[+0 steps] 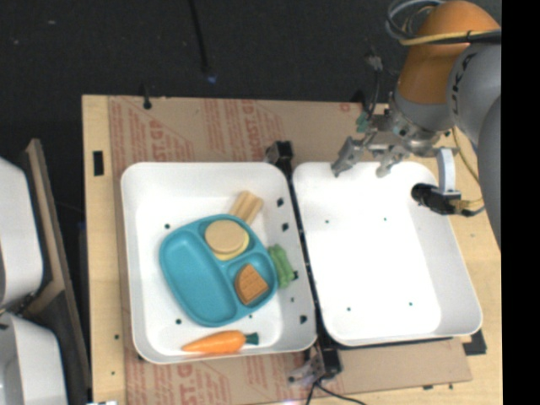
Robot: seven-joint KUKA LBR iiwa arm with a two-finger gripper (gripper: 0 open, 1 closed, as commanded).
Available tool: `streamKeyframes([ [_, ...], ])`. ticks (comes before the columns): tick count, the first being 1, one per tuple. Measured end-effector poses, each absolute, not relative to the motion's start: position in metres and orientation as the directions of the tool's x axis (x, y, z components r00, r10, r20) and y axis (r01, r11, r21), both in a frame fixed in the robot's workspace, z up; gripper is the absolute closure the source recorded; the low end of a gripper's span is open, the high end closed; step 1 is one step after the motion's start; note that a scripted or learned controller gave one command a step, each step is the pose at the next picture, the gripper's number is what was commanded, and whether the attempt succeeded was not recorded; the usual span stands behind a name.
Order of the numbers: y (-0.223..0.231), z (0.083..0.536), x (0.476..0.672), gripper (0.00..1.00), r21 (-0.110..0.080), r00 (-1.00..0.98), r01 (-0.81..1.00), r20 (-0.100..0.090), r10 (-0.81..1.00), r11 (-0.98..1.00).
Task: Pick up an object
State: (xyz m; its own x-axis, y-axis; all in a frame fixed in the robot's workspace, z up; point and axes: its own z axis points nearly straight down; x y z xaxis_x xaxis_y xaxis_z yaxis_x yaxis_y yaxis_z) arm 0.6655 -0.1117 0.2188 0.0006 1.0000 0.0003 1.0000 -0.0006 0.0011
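Camera view: gripper [365, 164] upper right over right bin [384, 310], jaws spread, holding nothing; swing left, descend centred on carrot [218, 342].

The grey arm reaches in from the right, its hand [365, 164] pointing down, fingers spread, holding nothing.

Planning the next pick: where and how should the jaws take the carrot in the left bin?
Grip the carrot across its thick orange middle, coming straight down. It lies flat, lengthwise along the left bin's near wall, so set the jaws across its narrow width, clear of the wall.
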Motion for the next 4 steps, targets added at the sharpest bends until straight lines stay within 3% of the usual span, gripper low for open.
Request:
streamKeyframes([
  [1,-0.103,0.175,0.658,0.0,-0.003,0.0,1.0,0.0,1.0,0.0],
  [2,-0.111,0.096,0.687,0.0,-0.007,0.001,1.0,0.0,1.0,-0.001],
  [3,-0.106,0.101,0.67,0.0,0.001,0.001,1.0,-0.001,1.0,-0.001],
  [4,-0.098,0.101,0.689,0.0,-0.002,0.001,1.0,-0.002,1.0,-0.001],
])
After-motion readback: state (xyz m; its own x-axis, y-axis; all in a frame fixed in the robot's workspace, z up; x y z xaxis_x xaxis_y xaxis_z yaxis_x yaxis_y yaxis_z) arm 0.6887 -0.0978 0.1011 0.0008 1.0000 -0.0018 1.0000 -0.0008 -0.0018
